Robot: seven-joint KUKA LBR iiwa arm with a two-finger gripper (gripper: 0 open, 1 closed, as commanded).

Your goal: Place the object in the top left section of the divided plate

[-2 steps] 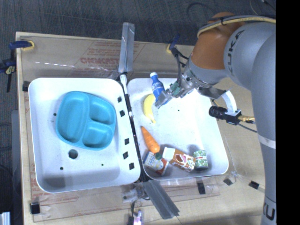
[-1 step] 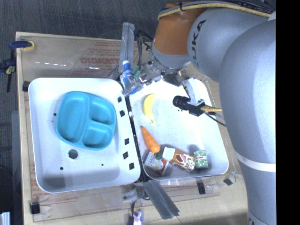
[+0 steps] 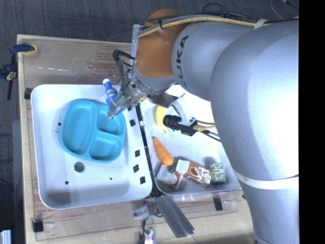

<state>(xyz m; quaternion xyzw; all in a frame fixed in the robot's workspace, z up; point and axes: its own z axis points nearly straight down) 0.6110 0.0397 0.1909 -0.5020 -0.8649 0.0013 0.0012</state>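
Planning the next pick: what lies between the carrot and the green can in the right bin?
In the camera view, a small carton and a brown-red packet lie between the carrot and the green can, crowded along the right bin's near edge.

The single fixed camera looked down at a slant on both white bins point(image 3: 51, 187), close enough that the grey arm point(image 3: 244, 85), behind the claw point(image 3: 116, 107), crowded its right.

Blue bottle point(image 3: 108, 91) over blue divided plate point(image 3: 81, 136)
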